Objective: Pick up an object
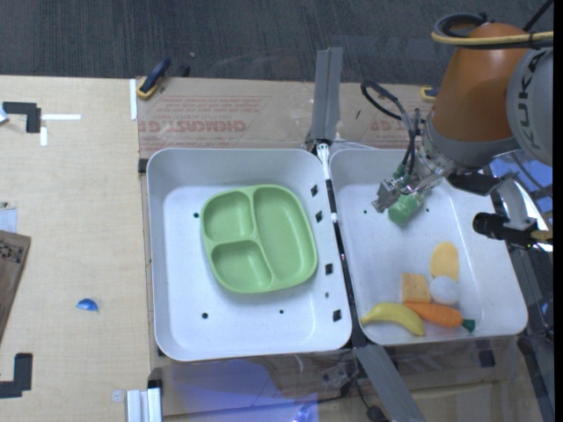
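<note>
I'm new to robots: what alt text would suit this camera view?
A robot arm's gripper hangs over a small green object in the right bin, near a banana and carrot. The left bin holds a green divided plate.

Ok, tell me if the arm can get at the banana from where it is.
Probably yes. The banana lies uncovered at the right bin's near edge, with the carrot touching it. The gripper is over the same bin, by a green thing.

The grey arm reaches in from the right, its fingers angled down-left.
</note>
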Controlling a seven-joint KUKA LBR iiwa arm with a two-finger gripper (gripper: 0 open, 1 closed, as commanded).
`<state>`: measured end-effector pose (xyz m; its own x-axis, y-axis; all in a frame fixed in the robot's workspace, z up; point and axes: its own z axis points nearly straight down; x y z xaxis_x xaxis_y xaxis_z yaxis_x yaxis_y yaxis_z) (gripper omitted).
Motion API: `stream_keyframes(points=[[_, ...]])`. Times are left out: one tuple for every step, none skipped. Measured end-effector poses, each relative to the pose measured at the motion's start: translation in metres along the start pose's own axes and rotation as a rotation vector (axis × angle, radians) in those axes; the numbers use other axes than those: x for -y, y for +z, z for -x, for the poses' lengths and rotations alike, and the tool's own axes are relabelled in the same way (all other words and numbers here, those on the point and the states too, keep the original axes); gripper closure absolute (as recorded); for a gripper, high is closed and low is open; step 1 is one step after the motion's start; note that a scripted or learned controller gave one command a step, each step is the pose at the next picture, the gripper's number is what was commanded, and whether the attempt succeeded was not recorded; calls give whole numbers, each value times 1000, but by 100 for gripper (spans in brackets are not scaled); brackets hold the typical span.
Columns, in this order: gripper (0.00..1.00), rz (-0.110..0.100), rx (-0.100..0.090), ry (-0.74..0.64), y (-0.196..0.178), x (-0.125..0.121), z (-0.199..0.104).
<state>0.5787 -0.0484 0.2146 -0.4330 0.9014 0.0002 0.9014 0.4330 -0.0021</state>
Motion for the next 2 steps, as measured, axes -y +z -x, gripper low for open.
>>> stream_keyframes(points=[[100,1,1,-97,-18,69,27],[100,1,0,-140,-49,94,-36]])
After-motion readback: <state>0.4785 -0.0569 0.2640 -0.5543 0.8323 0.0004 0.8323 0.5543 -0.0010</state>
